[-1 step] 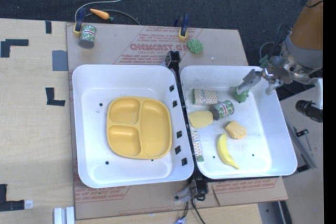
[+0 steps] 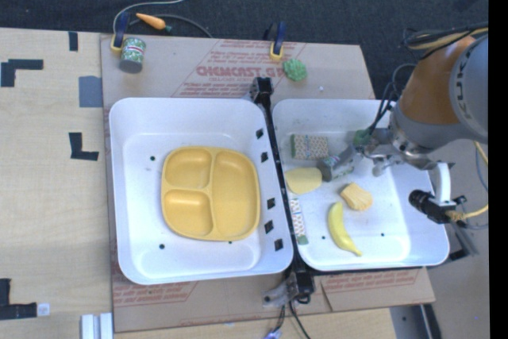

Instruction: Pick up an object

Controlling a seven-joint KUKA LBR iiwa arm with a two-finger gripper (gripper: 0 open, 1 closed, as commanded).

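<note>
The right white bin [image 2: 397, 250] holds a banana [image 2: 343, 229], a small yellow chunk [image 2: 356, 197], a pale yellow rounded piece [image 2: 303, 180] and a green-and-white speckled block [image 2: 309, 145]. My gripper [image 2: 332, 166] reaches in from the right and sits low in this bin. Its dark tip lies just right of the pale yellow piece and below the speckled block. Nothing is visibly held in it.
The left bin [image 2: 131, 131] holds a yellow divided plate [image 2: 211, 193]. On the cardboard behind the bins are a green lump [image 2: 295, 70], a small can [image 2: 132, 54], an orange tool [image 2: 151, 21] and a clamp [image 2: 276, 44]. The arm's orange band [image 2: 432, 87] hangs over the right bin's far right corner.
</note>
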